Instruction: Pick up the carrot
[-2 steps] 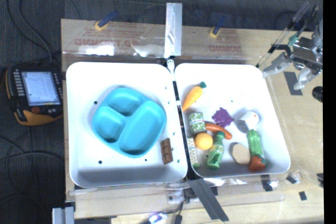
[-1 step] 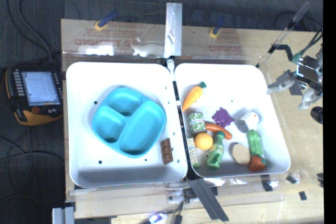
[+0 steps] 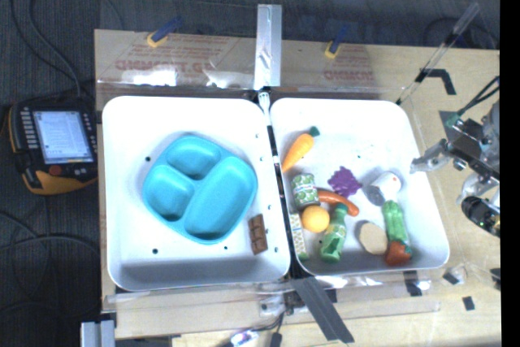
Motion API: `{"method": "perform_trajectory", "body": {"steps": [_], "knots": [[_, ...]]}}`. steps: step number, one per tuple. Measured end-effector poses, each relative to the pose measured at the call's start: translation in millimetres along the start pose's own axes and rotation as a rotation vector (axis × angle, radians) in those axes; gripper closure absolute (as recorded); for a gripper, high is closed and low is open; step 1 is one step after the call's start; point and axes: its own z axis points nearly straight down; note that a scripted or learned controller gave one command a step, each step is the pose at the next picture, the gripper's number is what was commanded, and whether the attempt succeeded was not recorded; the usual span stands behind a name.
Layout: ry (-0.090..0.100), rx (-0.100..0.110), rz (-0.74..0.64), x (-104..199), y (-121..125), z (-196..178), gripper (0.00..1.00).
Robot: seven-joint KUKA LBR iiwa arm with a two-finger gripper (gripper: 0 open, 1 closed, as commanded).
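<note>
Nothing done yet: carrot (image 3: 298, 147) lies untouched at upper left of the right bin (image 3: 422, 175), pincer state can't be told.

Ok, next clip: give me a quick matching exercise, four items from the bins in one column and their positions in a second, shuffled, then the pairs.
Items:
1. carrot
2. blue divided plate
3. chocolate bar
4. purple grapes

Positions:
A. centre of the left bin
B. upper left part of the right bin, close to the divider
C. lower right corner of the left bin, beside the plate
D. middle of the right bin, above the small orange-red carrot-like piece

Pairs: 1-B, 2-A, 3-C, 4-D
</note>
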Motion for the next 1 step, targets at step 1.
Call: {"method": "perform_trajectory", "body": {"steps": [1], "knots": [[-0.002, 0.001, 0.105, 48.5, -33.4, 98.1, 0.0]]}}
